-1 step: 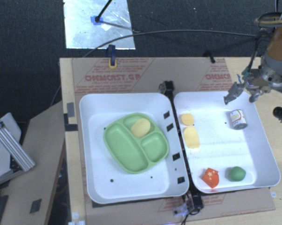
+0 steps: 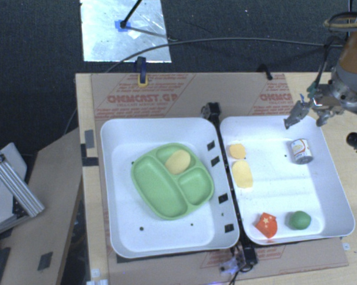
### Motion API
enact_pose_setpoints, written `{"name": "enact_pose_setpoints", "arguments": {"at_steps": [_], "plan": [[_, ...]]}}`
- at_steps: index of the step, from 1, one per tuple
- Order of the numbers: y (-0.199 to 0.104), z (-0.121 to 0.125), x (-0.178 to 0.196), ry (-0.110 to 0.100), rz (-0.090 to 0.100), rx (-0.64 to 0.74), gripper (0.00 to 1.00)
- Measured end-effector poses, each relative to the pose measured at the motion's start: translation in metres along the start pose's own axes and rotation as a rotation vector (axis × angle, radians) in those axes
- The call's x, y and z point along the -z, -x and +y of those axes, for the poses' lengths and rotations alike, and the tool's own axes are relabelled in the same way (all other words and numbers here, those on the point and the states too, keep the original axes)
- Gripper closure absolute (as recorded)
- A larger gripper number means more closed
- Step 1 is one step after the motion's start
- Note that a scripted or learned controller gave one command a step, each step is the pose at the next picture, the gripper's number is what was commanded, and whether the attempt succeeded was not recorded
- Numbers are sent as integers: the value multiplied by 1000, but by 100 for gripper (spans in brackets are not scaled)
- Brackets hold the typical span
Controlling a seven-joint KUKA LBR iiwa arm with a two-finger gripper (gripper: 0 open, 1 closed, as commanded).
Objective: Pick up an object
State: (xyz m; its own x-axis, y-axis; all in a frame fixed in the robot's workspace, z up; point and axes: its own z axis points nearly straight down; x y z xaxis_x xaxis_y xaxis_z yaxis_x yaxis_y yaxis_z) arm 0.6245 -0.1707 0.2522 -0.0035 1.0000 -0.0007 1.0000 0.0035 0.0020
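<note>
Seen from above, two shallow white plastic bins sit side by side on a brown cardboard-covered bench. At the upper right, the grey two-finger gripper (image 2: 308, 112) hangs over the far rim of the right-hand bin (image 2: 333, 179), its two fingers spread apart with nothing between them.

Nearest to it, just below and slightly left, lies a small silver metal can with a printed label (image 2: 299, 151), tipped on its side on the bin floor. Further left in the same bin are a small round yellow piece (image 2: 237, 151) and, just below it, a longer pale yellow oval piece (image 2: 243, 174). Along the near edge sit a red wedge-shaped toy (image 2: 266, 224) and a green ball (image 2: 299, 220), near each other but apart.

The left-hand bin (image 2: 123, 171) holds a green plastic divided plate (image 2: 163, 193), with a yellow lemon-shaped object (image 2: 179, 161) in its upper compartment.

Nothing is grasped yet, so this looks like the approach step. Most likely the can is the target: the gripper would need to move down over it, fingers straddling its rounded body, then close without letting it roll.
</note>
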Motion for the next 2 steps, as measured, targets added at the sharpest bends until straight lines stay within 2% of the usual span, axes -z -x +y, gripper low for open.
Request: {"name": "enact_pose_setpoints", "arguments": {"at_steps": [1, 2], "plan": [[2, 5, -60, -3, 0, -1, 0], [1, 0, -103, -2, 0, -2, 0]]}}
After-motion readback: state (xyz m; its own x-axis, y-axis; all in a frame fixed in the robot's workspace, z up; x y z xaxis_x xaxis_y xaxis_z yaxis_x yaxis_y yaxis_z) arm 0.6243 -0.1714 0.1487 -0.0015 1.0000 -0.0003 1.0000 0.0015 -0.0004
